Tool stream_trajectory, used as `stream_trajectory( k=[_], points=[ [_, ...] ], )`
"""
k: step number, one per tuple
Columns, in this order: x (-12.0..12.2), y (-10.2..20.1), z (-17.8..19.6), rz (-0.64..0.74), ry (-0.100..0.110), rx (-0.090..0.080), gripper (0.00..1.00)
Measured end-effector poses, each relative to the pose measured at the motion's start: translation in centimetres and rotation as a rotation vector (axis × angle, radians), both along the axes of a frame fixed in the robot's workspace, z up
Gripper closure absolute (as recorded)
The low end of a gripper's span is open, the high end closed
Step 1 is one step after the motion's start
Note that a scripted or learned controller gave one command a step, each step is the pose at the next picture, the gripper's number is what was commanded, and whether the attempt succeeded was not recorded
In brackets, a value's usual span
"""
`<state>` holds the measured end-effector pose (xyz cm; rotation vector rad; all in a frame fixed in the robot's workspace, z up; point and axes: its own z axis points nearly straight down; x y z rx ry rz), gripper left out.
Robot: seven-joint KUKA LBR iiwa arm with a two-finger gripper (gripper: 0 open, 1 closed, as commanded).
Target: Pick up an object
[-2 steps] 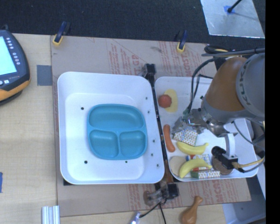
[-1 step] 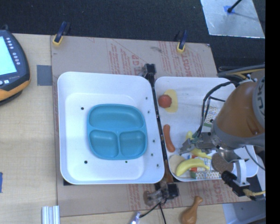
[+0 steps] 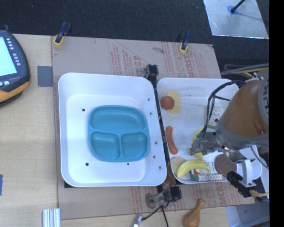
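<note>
My gripper (image 3: 199,148) hangs low in the right bin (image 3: 189,86), near its front right, under the grey arm with the orange band (image 3: 241,115). It sits just above a yellow banana (image 3: 192,167) and beside a yellow-green piece (image 3: 198,135), which the gripper partly hides. An orange sausage-shaped piece (image 3: 171,140) lies to its left. Further back, a red round fruit (image 3: 167,102) rests against a pale yellow slice (image 3: 175,103). A brown round cookie (image 3: 222,164) and a small patterned box (image 3: 206,177) lie at the bin's front.
The left bin (image 3: 71,126) holds a blue divided plate (image 3: 119,133). A toy drumstick (image 3: 194,214) lies on the bench in front of the right bin. A teach pendant (image 3: 4,67) sits at the far left. Clamps (image 3: 151,71) join the bins.
</note>
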<state>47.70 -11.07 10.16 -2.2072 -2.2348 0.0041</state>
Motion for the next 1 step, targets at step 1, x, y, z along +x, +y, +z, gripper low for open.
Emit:
stream_trajectory(
  k=[1],
  points=[
    [3.0, 9.36, 9.02, -0.007, 0.001, 0.003, 1.0]
  ],
)
